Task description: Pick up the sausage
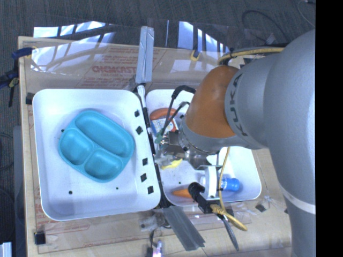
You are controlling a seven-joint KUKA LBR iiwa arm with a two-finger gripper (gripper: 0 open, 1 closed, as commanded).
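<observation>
Camera view: The arm [252, 106] reaches low over the right bin [252, 189], its wrist covering much of the contents. The gripper [170, 146] sits near the bin's left wall, hidden among cables; its grip cannot be told. The sausage [159, 113], reddish-brown, lies at the bin's far end, just beyond the wrist and apart from the gripper. A carrot [181, 193] and blue bottle [230, 184] lie nearer. The left bin [48, 143] holds a blue divided tray [96, 145]. The wooden bench [86, 66] stands on dark carpet [64, 4].
</observation>
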